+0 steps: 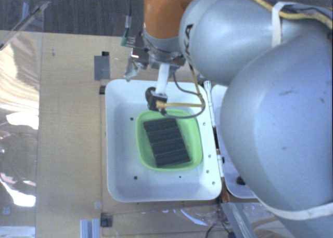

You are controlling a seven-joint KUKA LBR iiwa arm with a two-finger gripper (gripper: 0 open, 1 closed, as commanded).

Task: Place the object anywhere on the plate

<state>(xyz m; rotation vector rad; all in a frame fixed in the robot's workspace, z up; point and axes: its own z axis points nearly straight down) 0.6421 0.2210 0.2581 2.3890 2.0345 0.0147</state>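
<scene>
Looking down at the left bin [117, 143]: the object [166, 142] lies flat on the green plate [142, 151], fully inside its rim, with its long side running at a slant. It's a dark grey, near-black rectangular slab. The top face is ribbed into crosswise bands, the finish is matte and the corners are square. The plate is a rounded square sitting mid-bin, a bit toward the right wall. Gripper [138, 65] hangs over the bin's far rim, left of the plate's far edge and apart from the object. Can't tell how far open it is from this angle. Readable writing: letters "KA" [186, 30] on the grey arm [260, 76] casing, beside the orange band [164, 3].
</scene>
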